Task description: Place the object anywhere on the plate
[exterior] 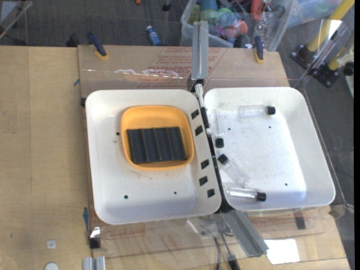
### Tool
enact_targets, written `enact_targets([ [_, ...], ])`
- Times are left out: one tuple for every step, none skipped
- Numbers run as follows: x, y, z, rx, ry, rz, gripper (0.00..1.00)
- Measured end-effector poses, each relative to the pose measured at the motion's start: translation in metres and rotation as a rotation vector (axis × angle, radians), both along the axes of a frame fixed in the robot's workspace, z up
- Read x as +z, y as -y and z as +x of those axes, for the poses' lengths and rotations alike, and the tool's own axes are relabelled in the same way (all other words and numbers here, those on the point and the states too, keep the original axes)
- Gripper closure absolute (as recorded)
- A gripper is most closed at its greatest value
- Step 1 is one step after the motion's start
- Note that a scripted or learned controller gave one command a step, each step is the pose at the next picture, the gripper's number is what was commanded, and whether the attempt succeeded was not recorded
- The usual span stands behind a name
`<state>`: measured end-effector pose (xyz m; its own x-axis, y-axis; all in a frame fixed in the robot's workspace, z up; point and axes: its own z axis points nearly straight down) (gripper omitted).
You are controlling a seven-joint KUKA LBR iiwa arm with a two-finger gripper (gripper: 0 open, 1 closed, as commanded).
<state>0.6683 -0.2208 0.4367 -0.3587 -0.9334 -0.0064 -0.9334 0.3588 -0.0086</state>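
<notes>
Black ridged object [156, 145] is seen lying flat on the orange plate [130, 118] in the left bin [107, 196], long axis crosswise; the claw's state cannot be told.

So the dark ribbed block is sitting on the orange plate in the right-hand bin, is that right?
Not quite. The camera view shows the dark ribbed block on the orange plate in the left-hand bin, not the right-hand one.
</notes>
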Motion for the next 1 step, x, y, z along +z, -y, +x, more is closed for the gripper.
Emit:
enact_targets([
  [-0.0003, 0.0000, -0.0001, 0.275, 0.000, -0.002, 1.00],
])
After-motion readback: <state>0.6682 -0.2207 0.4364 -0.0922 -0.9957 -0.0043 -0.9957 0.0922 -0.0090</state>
